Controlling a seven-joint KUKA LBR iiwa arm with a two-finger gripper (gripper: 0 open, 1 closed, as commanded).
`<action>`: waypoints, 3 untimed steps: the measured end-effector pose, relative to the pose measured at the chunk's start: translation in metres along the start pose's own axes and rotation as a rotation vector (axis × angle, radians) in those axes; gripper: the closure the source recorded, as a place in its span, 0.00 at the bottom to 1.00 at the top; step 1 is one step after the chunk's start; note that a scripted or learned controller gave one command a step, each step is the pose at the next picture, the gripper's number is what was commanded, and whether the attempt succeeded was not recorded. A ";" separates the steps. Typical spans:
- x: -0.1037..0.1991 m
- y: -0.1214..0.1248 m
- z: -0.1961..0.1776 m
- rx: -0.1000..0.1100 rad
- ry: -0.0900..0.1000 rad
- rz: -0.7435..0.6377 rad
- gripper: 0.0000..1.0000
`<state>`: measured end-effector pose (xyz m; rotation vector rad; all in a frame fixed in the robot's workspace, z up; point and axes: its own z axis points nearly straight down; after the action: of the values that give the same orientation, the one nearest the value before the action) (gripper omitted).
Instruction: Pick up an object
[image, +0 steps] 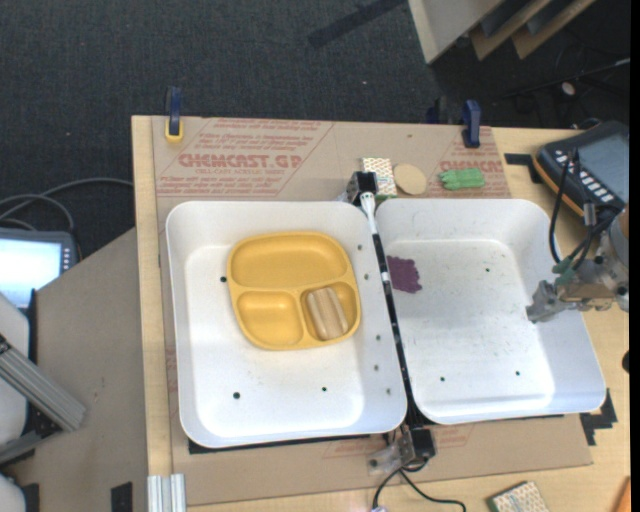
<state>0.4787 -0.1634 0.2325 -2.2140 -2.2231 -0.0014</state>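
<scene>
A yellow divided plate (290, 270) lies in the left white bin (200, 380). A tan, wood-coloured block (324, 311) rests in the plate's lower right compartment. In the right white bin (480, 400), a small flat purple object (403, 274) lies near the left wall. My gripper (552, 298) shows as a grey shape over the right bin's right rim, well to the right of the purple object and apart from it. Nothing shows in it.
Behind the bins on the cardboard sheet (250, 160) lie a green piece (462, 180), a round tan disc (409, 178) and a small checkered tag (377, 167). Blue clamps (471, 120) hold the sheet's far edge. A control pendant (590, 170) with cables sits at the right.
</scene>
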 end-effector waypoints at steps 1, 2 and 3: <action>-0.065 0.000 -0.050 -0.010 -0.011 0.009 1.00; 0.014 0.008 -0.039 0.000 0.000 -0.004 1.00; 0.060 0.004 -0.038 0.000 -0.002 -0.001 1.00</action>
<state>0.4825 -0.1032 0.2710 -2.2142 -2.2243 0.0005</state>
